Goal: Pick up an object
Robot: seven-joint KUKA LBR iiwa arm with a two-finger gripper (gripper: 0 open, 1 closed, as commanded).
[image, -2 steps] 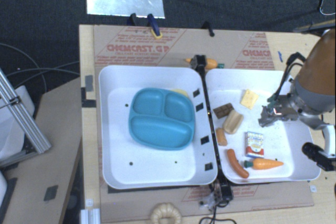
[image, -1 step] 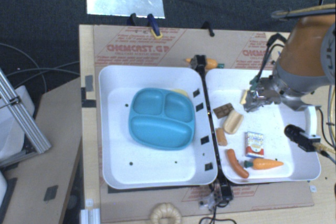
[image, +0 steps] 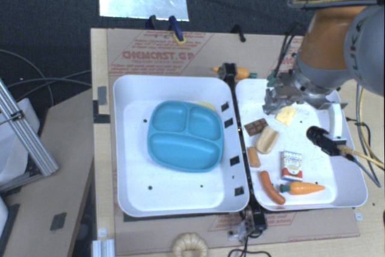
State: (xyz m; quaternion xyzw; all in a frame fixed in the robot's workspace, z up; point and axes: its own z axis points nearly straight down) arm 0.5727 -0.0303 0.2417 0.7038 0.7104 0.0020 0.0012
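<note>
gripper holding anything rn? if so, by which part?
Cannot tell. The gripper sits low in the right bin beside the yellow cheese wedge; no item is visibly between its fingers.

Grey arm (image: 367,45), orange band (image: 328,27), metallic claw (image: 278,99)

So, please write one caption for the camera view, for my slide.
Gripper hovers over right bin of toy food; blue divided plate lies in left bin.

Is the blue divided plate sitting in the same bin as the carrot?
No, the blue divided plate lies in the left bin, while the carrot lies in the right bin.
</note>
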